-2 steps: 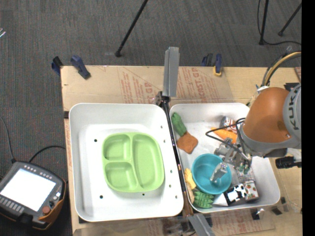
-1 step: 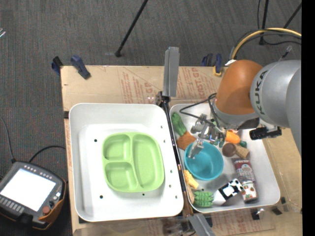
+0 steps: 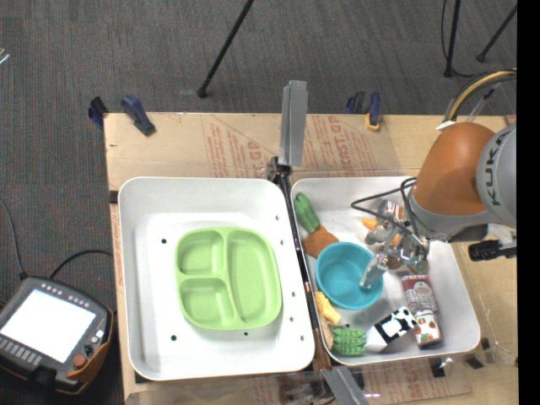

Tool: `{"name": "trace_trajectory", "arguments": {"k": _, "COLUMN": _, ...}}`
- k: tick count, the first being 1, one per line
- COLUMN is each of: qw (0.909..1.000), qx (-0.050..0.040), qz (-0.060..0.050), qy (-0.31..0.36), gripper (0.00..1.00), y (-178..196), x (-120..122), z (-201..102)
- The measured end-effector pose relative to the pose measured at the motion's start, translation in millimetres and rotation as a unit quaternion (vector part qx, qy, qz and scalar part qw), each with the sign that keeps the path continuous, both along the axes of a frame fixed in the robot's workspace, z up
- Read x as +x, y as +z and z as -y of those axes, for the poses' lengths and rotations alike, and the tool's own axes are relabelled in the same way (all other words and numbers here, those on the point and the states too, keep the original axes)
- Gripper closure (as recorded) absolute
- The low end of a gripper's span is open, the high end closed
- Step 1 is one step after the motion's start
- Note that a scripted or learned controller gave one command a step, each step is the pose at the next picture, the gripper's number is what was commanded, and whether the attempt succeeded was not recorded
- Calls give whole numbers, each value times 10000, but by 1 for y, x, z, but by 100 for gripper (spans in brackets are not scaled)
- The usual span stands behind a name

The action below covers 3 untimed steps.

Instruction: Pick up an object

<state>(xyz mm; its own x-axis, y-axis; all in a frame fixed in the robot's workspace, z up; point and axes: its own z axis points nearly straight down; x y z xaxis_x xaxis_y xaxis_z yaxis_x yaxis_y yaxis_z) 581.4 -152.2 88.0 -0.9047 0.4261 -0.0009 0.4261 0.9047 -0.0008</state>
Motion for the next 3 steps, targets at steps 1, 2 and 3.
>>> {"name": "trace_trajectory", "arguments": {"k": 1, "qw": 9980, "qx": 14, "qz": -13, "qy": -630, "gripper": 0, "y": -1, "x": -10, "z": -1}}
{"name": "trace_trajectory", "arguments": {"k": 2, "qw": 9952, "qx": 16, "qz": -14, "qy": -983, "gripper": 0, "y": -1, "x": -2, "z": -59}}
{"name": "trace_trajectory", "arguments": {"k": 3, "qw": 9934, "qx": -2, "qz": -2, "qy": -1151, "gripper": 0, "y": 0, "x": -19, "z": 59}}
